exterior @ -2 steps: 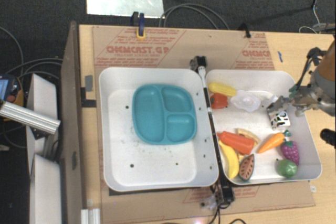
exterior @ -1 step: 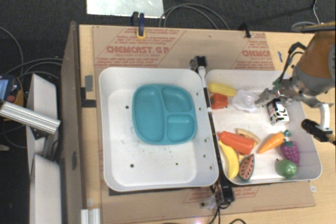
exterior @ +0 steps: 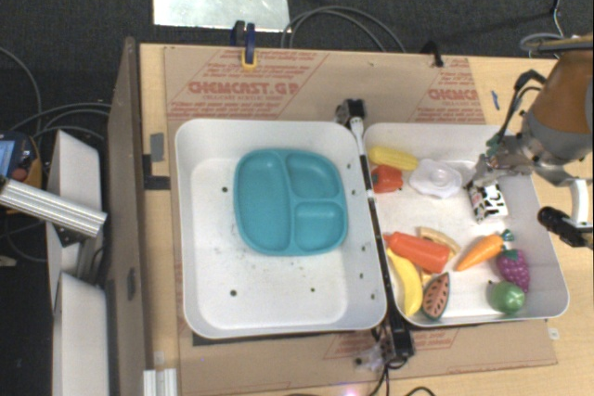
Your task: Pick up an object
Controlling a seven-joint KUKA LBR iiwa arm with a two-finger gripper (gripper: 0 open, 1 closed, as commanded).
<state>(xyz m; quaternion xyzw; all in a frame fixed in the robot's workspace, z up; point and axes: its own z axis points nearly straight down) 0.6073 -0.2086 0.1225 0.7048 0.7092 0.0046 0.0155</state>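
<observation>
The right bin (exterior: 548, 227) holds several toy foods. A yellow piece (exterior: 393, 159) and a small red piece (exterior: 385, 181) lie at its back left, beside a white round lid-like item (exterior: 436, 178). A black-and-white patterned block (exterior: 488, 201) sits near the middle right. Toward the front are an orange carrot (exterior: 480, 251), purple grapes (exterior: 513, 266), a green fruit (exterior: 506, 297), a red-orange pepper (exterior: 418, 249), a banana (exterior: 404, 278) and a brown-red slice (exterior: 436, 292). My gripper (exterior: 492, 170) hangs over the bin's back right, just above and behind the patterned block. Nothing visibly sits in it.
The left bin (exterior: 204, 292) bears a teal divided plate (exterior: 290, 201). A black divider clamp (exterior: 354, 114) joins the bins at the back. The grey arm with its orange band (exterior: 566, 102) comes in from the right. Cables run behind the bench.
</observation>
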